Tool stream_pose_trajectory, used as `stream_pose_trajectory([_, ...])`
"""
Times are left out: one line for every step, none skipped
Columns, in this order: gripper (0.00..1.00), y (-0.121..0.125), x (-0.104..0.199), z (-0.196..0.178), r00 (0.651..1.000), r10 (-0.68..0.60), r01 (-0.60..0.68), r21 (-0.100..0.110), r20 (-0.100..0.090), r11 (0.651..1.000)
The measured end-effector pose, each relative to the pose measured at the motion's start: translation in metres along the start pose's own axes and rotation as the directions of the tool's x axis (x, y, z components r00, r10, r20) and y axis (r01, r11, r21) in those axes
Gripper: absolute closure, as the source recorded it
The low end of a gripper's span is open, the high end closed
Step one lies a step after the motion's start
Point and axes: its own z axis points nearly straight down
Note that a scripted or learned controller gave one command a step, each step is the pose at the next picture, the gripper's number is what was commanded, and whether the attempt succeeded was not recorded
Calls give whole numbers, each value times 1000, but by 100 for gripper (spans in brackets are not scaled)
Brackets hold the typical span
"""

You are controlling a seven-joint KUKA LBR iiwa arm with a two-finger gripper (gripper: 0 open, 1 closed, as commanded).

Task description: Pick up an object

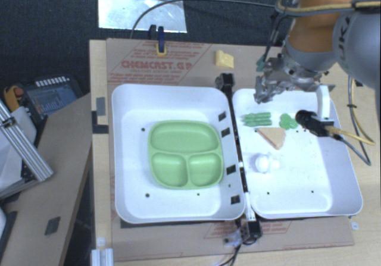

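Four loose items you can go for, all in the right bin (309,184): green bean bundle (257,119) near the back left, small green piece (288,121) just beside it, tan wedge (272,137) just in front of those two, white lump (262,163) nearer the middle. Gripper (265,93) hangs over the bin's rear left corner, just behind the bean bundle, with nothing visibly in it. You can't tell from this angle whether it's spread or closed. Arm (321,15) comes in from the right, wrist bent down toward the bin. Left bin (131,140) holds one green divided plate (183,155), sitting flat at its centre. Outside the bins, a yellow block (224,59) lies on the cardboard sheet (178,59) behind them.
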Motion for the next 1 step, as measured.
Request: stream_pose_trajectory([100,-9,55,2,1000,-1,1,1,0,1000])
